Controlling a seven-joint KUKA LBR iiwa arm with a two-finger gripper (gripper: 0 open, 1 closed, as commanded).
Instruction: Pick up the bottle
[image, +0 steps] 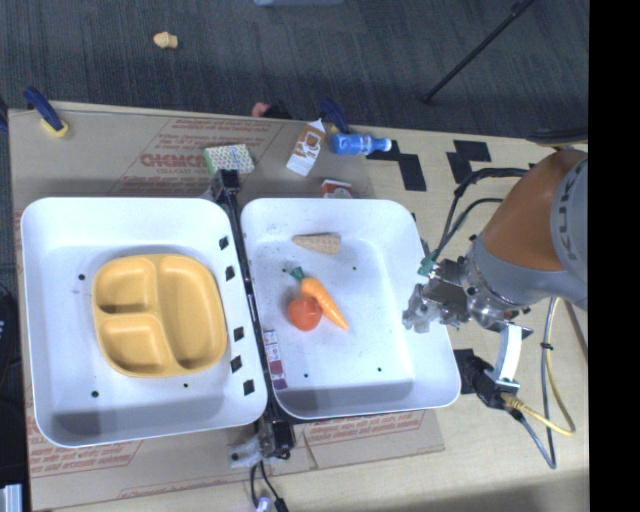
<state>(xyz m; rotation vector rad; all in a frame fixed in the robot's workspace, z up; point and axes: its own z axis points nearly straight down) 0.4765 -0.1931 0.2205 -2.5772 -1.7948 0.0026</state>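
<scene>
Sitting in the left bin (40, 300), a yellow divided plate (160, 312) lay flat near its middle. In the right bin (395, 225), a tan wedge (317, 242) rested toward the far side, with a carrot (322, 300) touching a red-orange tomato (305, 314) nearer the centre. Beyond the bins, on the counter (480, 460), the blue bottle (358, 145) lay on its side beside a small carton (306, 148). Just past the right bin's right wall hung the gripper (422, 310); whether it was clenched or released could not be told.
</scene>
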